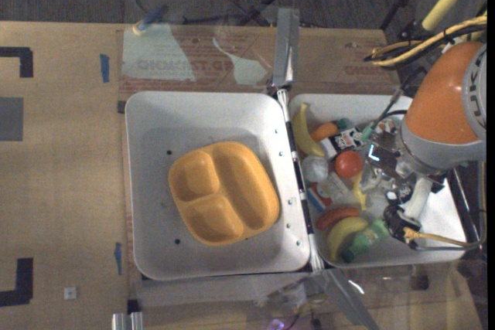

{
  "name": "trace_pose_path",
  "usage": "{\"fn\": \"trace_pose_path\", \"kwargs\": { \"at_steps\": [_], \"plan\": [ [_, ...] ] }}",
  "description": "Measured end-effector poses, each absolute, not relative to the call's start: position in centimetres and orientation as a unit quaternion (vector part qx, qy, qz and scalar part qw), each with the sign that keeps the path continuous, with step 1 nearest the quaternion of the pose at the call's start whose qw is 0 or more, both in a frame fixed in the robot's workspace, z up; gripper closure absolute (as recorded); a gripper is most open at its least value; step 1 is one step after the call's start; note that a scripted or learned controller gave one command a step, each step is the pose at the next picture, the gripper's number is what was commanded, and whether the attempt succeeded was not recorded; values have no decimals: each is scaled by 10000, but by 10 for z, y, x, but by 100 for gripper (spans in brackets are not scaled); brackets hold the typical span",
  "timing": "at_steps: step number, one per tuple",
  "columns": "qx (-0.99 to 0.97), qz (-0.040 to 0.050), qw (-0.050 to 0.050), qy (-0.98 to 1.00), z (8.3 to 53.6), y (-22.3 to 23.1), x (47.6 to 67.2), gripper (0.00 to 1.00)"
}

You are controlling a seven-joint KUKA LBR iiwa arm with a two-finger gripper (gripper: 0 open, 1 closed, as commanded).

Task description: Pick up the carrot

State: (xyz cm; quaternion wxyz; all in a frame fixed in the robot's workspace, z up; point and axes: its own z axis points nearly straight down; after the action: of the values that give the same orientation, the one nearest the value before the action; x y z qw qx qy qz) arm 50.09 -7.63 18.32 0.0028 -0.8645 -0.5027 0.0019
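The carrot (325,130) is a short orange piece at the back left of the right bin (445,224), lying against a yellow banana (301,132). My gripper (380,180) hangs low over the middle of that bin's clutter, to the right of and nearer than the carrot, apart from it. The grey wrist and the orange band (439,113) cover the bin's right part and hide what lies beneath.
Around the gripper lie a red tomato (349,164), a red-orange elongated piece (337,216), a second banana (345,233), a green item (363,240) and small packets. The left bin (147,127) holds an orange divided plate (223,192). Yellow cables (433,237) trail at the right.
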Motion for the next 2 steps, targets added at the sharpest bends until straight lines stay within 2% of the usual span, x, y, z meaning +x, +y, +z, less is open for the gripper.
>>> {"fn": "trace_pose_path", "kwargs": {
  "at_steps": [1, 2],
  "plan": [
    [-8759, -12, 5, -4825, 87, -103, 524, 100],
    [-9289, 16, 11, -3703, 210, -38, 480, 100]
  ]
}}
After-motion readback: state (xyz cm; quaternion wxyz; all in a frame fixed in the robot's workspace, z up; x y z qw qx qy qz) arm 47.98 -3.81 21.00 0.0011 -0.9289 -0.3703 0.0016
